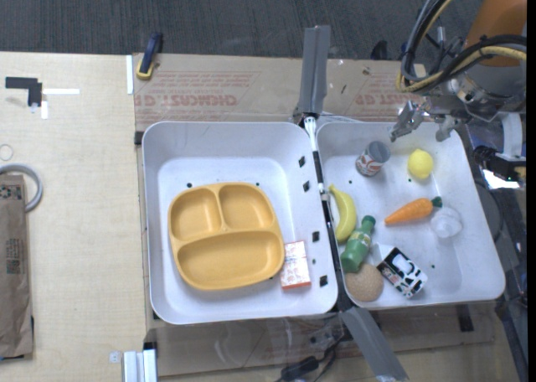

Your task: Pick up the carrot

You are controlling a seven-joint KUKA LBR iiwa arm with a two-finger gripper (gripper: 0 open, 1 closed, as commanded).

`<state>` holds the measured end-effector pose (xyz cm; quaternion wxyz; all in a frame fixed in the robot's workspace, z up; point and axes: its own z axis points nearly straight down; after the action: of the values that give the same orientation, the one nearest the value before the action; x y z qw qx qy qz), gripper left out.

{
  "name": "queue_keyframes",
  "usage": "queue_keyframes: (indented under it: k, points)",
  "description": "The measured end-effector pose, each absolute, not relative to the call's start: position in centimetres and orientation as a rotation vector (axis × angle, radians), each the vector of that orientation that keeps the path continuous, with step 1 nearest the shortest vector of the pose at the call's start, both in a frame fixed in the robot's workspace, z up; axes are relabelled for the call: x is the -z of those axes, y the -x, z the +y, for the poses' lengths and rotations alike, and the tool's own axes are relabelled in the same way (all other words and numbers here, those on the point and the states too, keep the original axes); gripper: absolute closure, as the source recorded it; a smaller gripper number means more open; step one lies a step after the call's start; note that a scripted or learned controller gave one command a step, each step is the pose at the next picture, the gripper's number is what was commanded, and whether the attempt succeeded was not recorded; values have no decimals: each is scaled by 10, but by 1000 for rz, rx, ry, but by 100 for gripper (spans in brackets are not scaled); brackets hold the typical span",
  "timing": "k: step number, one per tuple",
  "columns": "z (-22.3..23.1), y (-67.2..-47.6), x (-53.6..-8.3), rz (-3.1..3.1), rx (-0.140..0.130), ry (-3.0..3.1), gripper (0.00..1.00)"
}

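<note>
The orange carrot (410,211) with a green top lies in the right bin (469,284), near its middle right, pointing left. My gripper (421,126) hangs over the bin's far edge, well above and behind the carrot. Its fingers (401,127) are spread open with nothing between them. A yellow lemon (420,164) lies between the gripper and the carrot.
The right bin also holds a small can (371,158), a banana (342,211), a green bottle (358,244), a brown round thing (364,284), a black-and-white toy car (402,273) and a clear lump (446,223) touching the carrot's top. The left bin (159,162) holds a yellow divided plate (226,234) and a small box (295,265).
</note>
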<state>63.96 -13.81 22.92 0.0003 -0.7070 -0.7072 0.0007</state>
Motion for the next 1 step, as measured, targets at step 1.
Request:
queue_keyframes:
  k: [1]
  points:
    - [-178, -605, -131, -2520, -2, 1878, 0]
